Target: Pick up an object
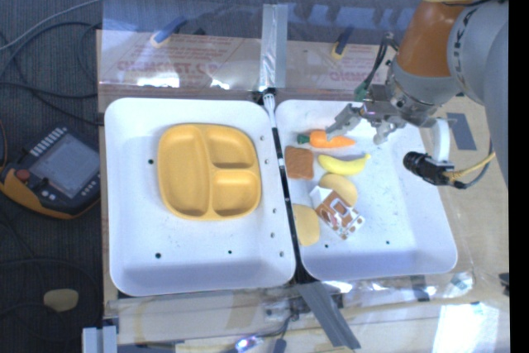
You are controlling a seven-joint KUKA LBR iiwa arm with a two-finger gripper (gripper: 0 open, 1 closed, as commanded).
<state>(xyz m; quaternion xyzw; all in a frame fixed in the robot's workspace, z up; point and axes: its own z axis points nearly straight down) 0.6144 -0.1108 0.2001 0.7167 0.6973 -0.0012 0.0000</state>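
White plastic bins sit side by side on the bench, left bin (pixel 132 202) and right bin (pixel 413 236), sharing a middle wall. All loose items are in the right bin, bunched against that wall, so every candidate pick is on the arm's side.

Left bin carries one yellow divided tray (pixel 209 171), lying flat in the middle. Looks like a drop spot, not a target.

Right bin cluster, top to bottom: carrot (pixel 331 140), brown square block (pixel 299 164) just left of it, banana (pixel 343 164) below the carrot, pale round piece (pixel 341 188) touching a red-and-white patterned cube (pixel 339 215), and a tan flat piece (pixel 305 225) at the wall. They are packed tight, several touching, so a clean single grab is hard.

Gripper (pixel 361 126) hangs over the top of the right bin, just right of and above the carrot. Fingers are spread apart, one reaching toward the carrot end, one to the right. Nothing sits between them.

My read: it's lining up on the carrot, the nearest item and the most exposed one at the cluster's edge. No object is lifted; all rest on the bin floor. Risk: the banana lies close under the carrot, so a finger may hit it on descent.
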